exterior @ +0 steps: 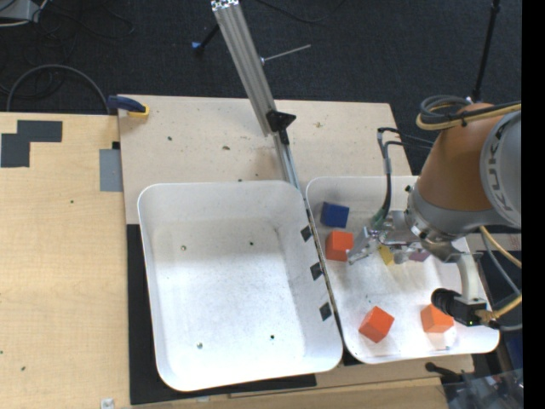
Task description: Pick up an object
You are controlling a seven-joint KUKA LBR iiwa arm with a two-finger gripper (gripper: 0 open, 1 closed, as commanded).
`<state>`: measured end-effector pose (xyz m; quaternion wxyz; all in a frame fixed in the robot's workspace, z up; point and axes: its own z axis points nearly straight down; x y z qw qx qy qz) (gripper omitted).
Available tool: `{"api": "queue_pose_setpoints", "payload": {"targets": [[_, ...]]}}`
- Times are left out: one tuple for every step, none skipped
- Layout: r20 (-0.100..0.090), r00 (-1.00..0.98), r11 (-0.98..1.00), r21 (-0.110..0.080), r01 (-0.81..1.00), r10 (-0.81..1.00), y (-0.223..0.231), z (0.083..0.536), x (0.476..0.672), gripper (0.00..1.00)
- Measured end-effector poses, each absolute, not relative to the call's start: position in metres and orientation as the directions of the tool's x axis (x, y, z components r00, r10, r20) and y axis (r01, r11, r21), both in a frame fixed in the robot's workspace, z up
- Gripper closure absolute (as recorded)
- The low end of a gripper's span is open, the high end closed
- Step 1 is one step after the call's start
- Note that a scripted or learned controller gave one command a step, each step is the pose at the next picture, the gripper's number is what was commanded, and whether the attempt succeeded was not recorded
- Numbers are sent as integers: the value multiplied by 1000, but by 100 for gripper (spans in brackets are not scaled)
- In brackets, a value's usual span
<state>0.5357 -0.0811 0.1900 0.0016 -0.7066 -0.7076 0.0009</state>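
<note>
We find the arm [464, 177] reaching in from 3 o'clock over the right bin [477, 341], its claw [372, 245] low above the bin floor. The claw sits just beside an orange block [339, 245], on that block's 3 o'clock side. We cannot tell whether the claw is spread or closed; nothing is visibly held in it.

Candidate objects all lie in the right bin: the orange block near the divider, a blue block [335, 215] just at its 12 o'clock, a second orange block [376, 324] toward 6 o'clock, and a third orange block [437, 322] near the bin's 5 o'clock corner. The left bin [170, 228] stands alongside on the tabletop [60, 254].

We judge the step in hand to be the approach, with no grasp yet made. The next move calls for centring the claw over the nearest orange block, descending around it, closing, then lifting clear of the blue block.
</note>
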Motion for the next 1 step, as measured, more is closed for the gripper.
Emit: {"api": "queue_pose_setpoints", "payload": {"targets": [[2,-4,4,-5,1000,1000,-81,200,536,100]]}}
